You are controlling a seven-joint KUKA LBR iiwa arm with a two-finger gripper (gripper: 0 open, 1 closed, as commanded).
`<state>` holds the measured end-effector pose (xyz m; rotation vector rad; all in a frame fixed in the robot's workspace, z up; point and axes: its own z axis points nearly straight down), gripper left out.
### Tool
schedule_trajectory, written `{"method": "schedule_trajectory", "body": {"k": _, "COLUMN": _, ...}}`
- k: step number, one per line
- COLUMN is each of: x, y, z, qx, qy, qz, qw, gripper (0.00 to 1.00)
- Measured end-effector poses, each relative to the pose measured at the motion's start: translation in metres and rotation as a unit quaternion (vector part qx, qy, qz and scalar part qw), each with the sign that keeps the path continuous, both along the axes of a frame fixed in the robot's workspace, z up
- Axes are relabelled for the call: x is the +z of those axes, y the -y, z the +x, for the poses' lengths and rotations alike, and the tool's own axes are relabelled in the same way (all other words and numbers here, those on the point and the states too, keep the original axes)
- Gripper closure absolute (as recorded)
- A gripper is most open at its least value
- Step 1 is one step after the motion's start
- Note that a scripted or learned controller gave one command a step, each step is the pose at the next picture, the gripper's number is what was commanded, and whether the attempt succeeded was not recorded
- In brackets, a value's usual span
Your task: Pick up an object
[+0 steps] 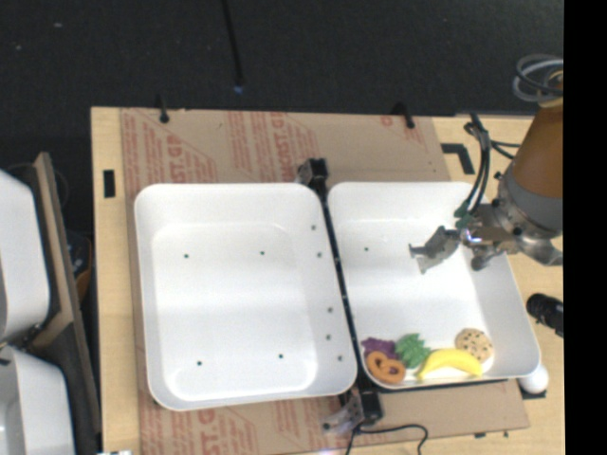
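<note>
Grey and splayed, my gripper (453, 247) hung over the middle of the right bin (398, 207), its fingers spread apart with nothing between them. Well apart from it, along that bin's near edge, lay a cluster of toy food: purple grapes (377, 347) touching an orange piece (384, 369), a green leafy piece (413, 349), a yellow banana (450, 363) and a speckled cookie (474, 344). Beside it on the counter (237, 140) sat the left bin (161, 254).
</note>
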<state>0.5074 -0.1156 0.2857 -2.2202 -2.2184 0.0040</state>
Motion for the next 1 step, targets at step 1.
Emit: {"method": "schedule_trajectory", "body": {"k": 1, "x": 0.0024, "y": 0.0000, "z": 0.0008, "qx": 0.000, "qy": 0.003, "qz": -0.0002, "qw": 1.0000, "gripper": 0.00}}
